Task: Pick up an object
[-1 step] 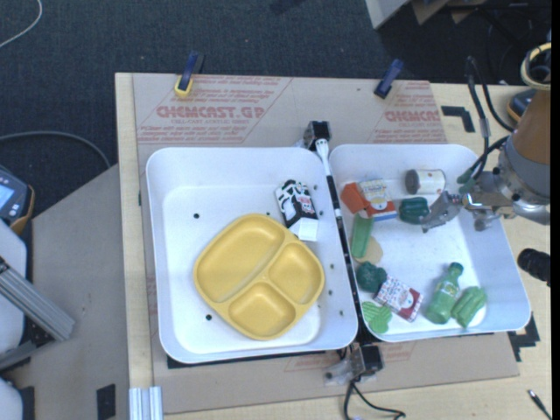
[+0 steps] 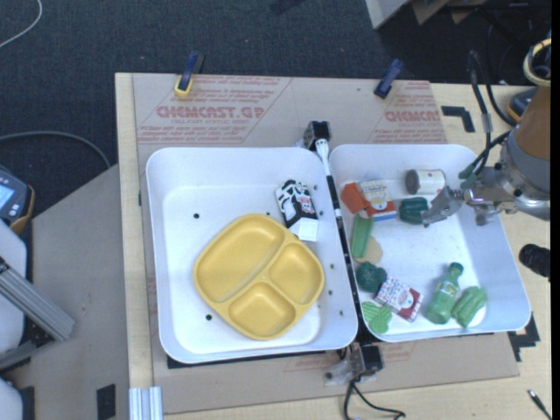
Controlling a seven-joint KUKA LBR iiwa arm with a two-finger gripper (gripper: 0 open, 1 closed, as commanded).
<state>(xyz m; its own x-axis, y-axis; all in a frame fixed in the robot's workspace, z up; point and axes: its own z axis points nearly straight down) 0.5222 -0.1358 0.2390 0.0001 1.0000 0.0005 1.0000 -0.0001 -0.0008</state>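
Left bin [image 2: 166,234]: a yellow divided plate [image 2: 258,274] is laid across its lower middle; a small black-and-white toy [image 2: 296,201] is placed just above the plate, near the dividing wall.

Right bin [image 2: 500,252]: an orange item [image 2: 353,197] and a white cylinder [image 2: 425,181] are kept along the top; a green bottle [image 2: 446,293], a green pepper-like piece [image 2: 471,305] and a red-and-white packet [image 2: 400,297] are grouped near the lower edge.

End effector [image 2: 435,212]: positioned over the right bin's upper part, beside a teal object [image 2: 413,209]. Nothing is seen held between the fingers; whether they are parted or closed cannot be told.

Both bins are carried on the desk [image 2: 219,112].
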